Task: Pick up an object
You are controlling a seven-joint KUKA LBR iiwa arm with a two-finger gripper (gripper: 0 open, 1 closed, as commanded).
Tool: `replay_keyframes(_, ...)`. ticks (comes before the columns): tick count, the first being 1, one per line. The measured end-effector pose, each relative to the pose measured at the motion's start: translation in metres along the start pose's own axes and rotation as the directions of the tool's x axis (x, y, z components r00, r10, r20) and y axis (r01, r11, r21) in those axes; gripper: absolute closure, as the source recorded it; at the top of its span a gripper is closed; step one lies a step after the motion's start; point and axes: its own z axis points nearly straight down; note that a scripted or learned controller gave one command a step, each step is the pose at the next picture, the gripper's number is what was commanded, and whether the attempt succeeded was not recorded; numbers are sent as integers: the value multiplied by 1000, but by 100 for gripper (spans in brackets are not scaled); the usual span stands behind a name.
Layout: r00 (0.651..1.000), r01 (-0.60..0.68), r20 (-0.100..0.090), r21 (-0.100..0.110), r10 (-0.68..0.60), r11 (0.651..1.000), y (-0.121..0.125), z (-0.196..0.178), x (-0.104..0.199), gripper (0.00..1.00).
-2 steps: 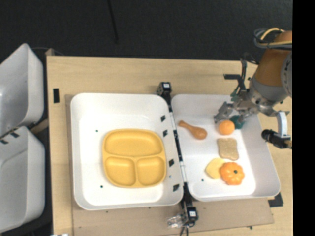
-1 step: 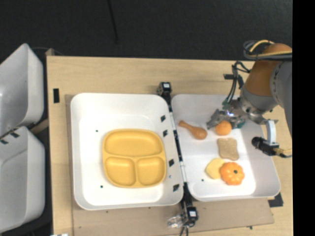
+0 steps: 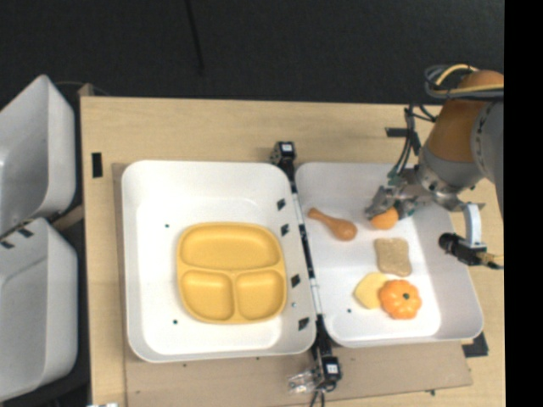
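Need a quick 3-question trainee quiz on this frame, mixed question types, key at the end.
1. True or false: the yellow divided tray lies in the left bin.
2. Which item lies right beside the gripper? A) pumpkin B) small orange piece C) bread slice
3. Fill in: the drumstick lies in the ___ bin.

Key: 1 true; 2 B; 3 right.
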Motion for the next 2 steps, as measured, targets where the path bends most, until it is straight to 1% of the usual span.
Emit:
replay_keyframes(1, 1000, 3, 2, -4, -3, 1000, 10, -61, -3, 100)
replay_keyframes(2, 1000, 5, 2, -4, -5, 1000, 12, -116, -4, 100)
